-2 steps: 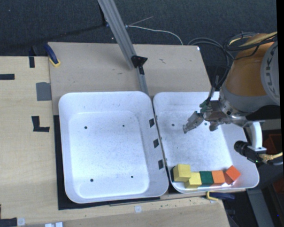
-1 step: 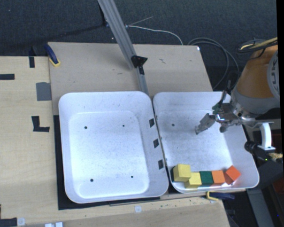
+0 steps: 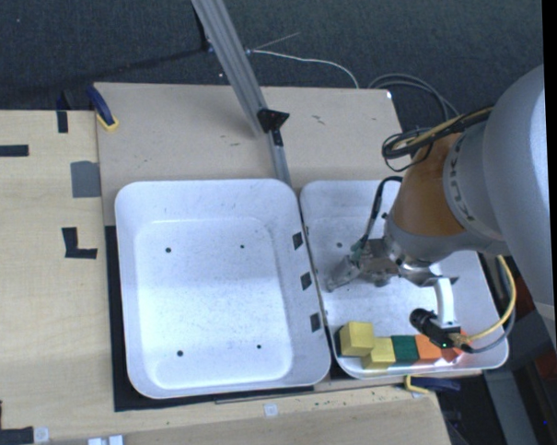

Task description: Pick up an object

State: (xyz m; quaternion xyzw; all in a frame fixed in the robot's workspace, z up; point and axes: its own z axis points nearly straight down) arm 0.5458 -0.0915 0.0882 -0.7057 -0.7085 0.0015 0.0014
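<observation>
My right bin holds little blocks along its front edge: two yellow blocks, a green block and an orange block. My claw hangs low over the bin's middle. I cannot tell if it is open.

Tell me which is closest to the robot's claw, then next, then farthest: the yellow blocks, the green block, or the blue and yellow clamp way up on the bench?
From the gripper:
1. Yellow blocks, just below it in the right bin.
2. Green block, farther right along the bin's bottom edge.
3. Blue and yellow clamp, far off at the bench's top left corner.
</observation>
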